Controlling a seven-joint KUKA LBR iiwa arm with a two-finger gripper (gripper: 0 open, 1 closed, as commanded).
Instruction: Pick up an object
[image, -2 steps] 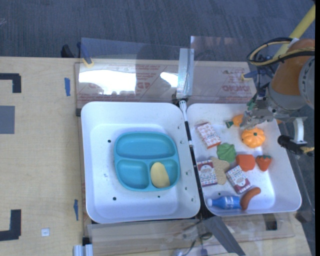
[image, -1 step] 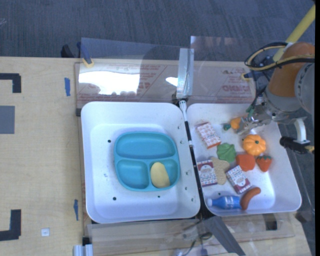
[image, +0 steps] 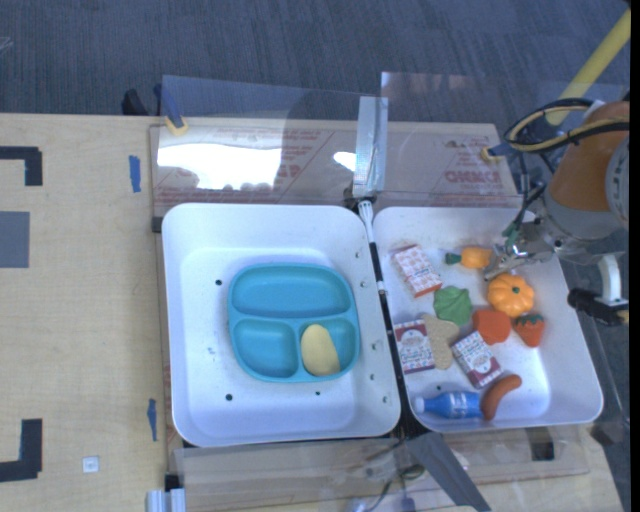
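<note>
One end effector (image: 512, 252) low over right bin's (image: 575, 395) upper right, finger state cannot tell | just beside it: small orange piece (image: 476, 258), pumpkin (image: 511, 294) | further out: green leaf (image: 453, 303), red packets (image: 416, 269), blue bottle (image: 449, 404), sausage (image: 501, 395) | left bin (image: 190, 330): blue tray (image: 290, 295) holding yellow lemon (image: 319, 350)
</note>
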